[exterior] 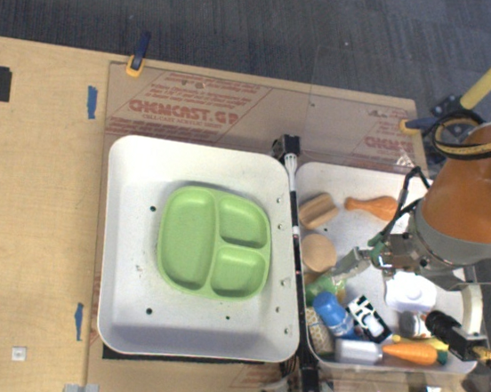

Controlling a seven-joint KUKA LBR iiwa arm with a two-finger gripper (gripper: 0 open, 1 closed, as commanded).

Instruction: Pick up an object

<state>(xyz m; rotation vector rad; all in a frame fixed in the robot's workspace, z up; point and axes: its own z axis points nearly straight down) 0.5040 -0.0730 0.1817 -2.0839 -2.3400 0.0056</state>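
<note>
While the gripper hangs low over the right bin, I cannot tell how it is set, nor see anything held. Around it lie a wooden block, a tan round piece, a blue bottle, an orange carrot and an orange drumstick. Beside it, the left bin holds a green divided plate.

One fixed camera looks down at a slant from above the worktop, far enough to take in both white bins side by side, with dark floor along the top and the arm entering from the right.
</note>
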